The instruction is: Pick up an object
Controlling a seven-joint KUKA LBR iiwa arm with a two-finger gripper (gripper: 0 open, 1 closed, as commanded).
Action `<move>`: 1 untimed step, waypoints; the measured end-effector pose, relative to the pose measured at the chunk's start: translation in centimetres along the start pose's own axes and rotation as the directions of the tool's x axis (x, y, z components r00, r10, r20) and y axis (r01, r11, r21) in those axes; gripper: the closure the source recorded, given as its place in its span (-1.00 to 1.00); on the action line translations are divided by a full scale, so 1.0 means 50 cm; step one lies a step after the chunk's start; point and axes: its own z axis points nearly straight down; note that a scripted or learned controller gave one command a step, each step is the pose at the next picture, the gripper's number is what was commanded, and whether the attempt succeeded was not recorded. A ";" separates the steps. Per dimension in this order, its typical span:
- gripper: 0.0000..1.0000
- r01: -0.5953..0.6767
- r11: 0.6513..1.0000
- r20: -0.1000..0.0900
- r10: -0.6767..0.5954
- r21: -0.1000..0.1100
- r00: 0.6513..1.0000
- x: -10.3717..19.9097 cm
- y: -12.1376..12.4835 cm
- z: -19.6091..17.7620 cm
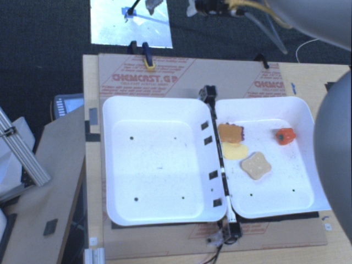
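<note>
The right bin (306, 112) holds several small objects. An orange-brown waffle-like piece (230, 132) with a purple edge lies near the divider. A flat yellow piece (235, 151) touches it from below. A beige bread-slice shape (256, 165) sits just lower, and a small orange-red item (285, 136) lies apart to the right. My gripper (174, 2) hangs high at the top of the view, beyond the far rims of the bins, open with nothing between its fingers. Grey arm body covers the right edge.
The left bin (117, 110) sits beside the right one, joined by black clips (208, 95). A shiny metal sheet (130, 16) lies beyond the bench. A yellow clamp (148, 62) grips the cardboard sheet (165, 77). An aluminium bar (23, 154) stands at left.
</note>
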 end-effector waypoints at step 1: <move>1.00 0.004 1.000 -0.001 -0.004 -0.003 1.000 0.001 0.000 -0.023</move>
